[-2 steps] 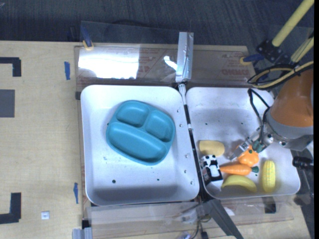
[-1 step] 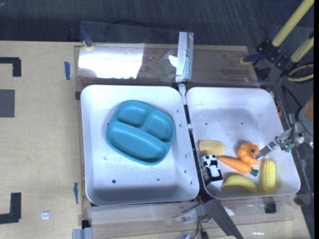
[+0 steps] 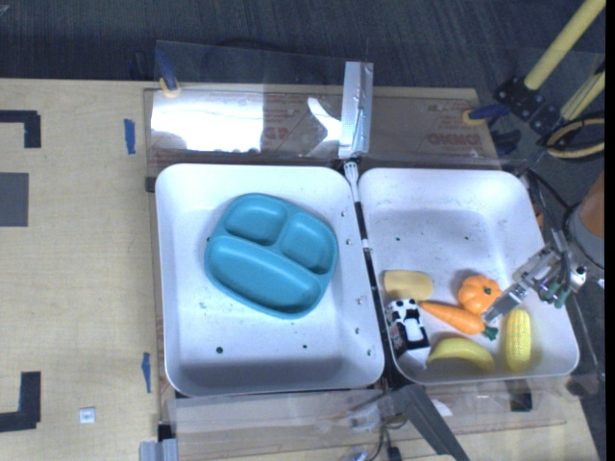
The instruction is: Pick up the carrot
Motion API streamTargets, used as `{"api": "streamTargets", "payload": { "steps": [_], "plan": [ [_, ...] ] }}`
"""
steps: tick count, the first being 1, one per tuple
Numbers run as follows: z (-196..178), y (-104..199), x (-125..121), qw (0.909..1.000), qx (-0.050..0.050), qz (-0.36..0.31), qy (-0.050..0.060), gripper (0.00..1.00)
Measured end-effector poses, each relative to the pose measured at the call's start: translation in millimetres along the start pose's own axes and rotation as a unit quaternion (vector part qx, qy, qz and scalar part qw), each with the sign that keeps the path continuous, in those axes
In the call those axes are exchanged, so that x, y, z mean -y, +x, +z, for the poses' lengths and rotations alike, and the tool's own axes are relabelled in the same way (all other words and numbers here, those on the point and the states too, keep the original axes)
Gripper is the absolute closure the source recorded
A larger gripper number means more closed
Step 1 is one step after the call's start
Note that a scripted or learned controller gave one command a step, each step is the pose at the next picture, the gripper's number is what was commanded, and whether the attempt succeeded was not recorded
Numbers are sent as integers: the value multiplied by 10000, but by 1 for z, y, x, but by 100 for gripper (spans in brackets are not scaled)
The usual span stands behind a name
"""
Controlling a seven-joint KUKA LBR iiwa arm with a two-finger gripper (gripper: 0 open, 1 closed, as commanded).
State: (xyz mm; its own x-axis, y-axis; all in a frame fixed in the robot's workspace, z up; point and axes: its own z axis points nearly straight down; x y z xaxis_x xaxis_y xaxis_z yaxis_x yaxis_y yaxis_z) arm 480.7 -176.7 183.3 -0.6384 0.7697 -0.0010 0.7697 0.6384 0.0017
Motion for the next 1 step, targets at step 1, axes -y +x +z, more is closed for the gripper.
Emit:
{"api": "streamTargets", "payload": {
  "steps": [1],
  "plan": [
    [96, -4, -47, 9978, 35, -656, -19, 0]
  ]
}}
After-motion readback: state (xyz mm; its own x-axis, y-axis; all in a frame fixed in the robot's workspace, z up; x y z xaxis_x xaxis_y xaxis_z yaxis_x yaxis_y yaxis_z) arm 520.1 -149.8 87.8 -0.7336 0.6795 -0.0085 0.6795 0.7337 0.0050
